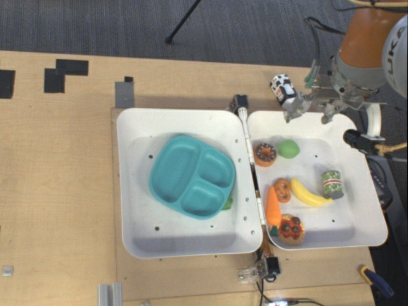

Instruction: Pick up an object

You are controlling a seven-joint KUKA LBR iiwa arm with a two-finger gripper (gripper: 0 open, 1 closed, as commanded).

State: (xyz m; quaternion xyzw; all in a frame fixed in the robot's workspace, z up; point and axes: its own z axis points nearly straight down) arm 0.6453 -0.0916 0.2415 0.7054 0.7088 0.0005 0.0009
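While no single target is set, the candidates all lie in the right bin (pixel 363 231): a donut (pixel 264 153) and a green ball (pixel 288 148) near the far wall, a banana (pixel 309 194) mid-floor, a small can (pixel 331 183) just beside the banana's tip, and a carrot (pixel 273 208), an orange piece (pixel 282 190) and a strawberry-like piece (pixel 291 229) crowded along the near left side.

The gripper (pixel 312 110) hangs above the far rim of that bin, fingers spread apart, with nothing between them.

Risks, as judged from this layout:
- The carrot, orange piece and strawberry-like piece touch or nearly touch. A descent there may wedge a finger onto a neighbour or trap two items.
- The ball is round and smooth; it is likely to roll out from closing fingers.
- The banana is curved and glossy; a grip near its end may let it pivot.
- The can leans on the floor and may roll if nudged.
- Items close to a bin wall leave little room for the outer finger.

All pieces look like hard moulded plastic toys. The bins are shallow, white and smooth with rounded corners. The left bin (pixel 137 234) holds a teal compartment tray (pixel 191 174), matte, tilted, with a green scrap showing at its near right edge. A black-and-white spotted item (pixel 282 88) lies on the wooden bench (pixel 57 190) beyond the bins.
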